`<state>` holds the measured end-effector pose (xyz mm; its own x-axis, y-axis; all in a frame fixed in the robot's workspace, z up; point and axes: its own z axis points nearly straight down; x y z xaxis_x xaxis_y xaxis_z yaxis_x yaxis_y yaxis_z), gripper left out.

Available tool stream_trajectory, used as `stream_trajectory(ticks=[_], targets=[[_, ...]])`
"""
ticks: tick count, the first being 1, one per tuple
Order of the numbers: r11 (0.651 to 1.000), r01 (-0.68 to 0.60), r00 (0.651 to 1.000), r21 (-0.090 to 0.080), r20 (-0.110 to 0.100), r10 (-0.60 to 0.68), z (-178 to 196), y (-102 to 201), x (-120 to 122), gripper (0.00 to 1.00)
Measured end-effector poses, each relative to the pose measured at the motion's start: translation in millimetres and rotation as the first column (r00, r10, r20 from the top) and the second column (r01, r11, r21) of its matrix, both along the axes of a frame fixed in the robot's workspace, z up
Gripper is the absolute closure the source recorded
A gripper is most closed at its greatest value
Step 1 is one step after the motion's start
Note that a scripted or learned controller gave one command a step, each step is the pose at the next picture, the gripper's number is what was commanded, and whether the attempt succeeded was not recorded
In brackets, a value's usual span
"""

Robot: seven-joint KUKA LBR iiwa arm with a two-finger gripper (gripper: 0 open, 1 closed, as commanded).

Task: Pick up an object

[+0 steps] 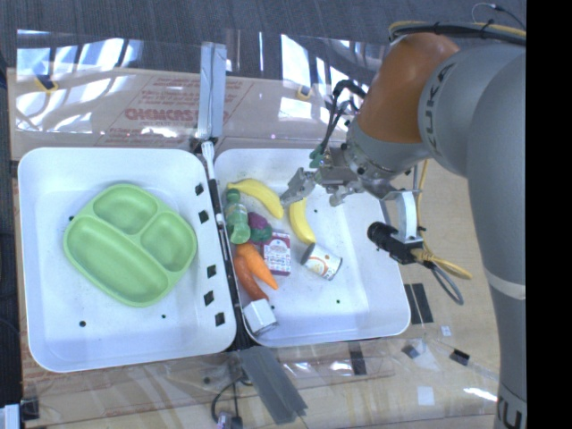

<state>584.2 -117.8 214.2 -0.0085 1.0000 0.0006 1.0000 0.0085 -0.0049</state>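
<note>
We hover over the right bin's clutter

Our gripper (300, 186) hangs open, empty, above the bananas (302, 220); tightly packed neighbours could make us slip off.

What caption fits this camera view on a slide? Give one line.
KUKA arm's gripper hovers over bananas in the right bin, beside a carrot and small can; a green divided plate sits in the left bin.

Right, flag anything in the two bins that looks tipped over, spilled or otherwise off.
The small tin can in the right white bin lies on its side, not upright. The other items there, like the two yellow bananas and orange carrot, are piled against the left wall. The green divided plate sits flat. Nothing spilled.
</note>
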Motion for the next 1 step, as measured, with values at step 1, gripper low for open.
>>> stream_trajectory(ticks=[1], targets=[[1.0, -0.029, 1.0, -0.001, 0.001, 0.029, -123.3, -15.4, 20.7, 0.0]])
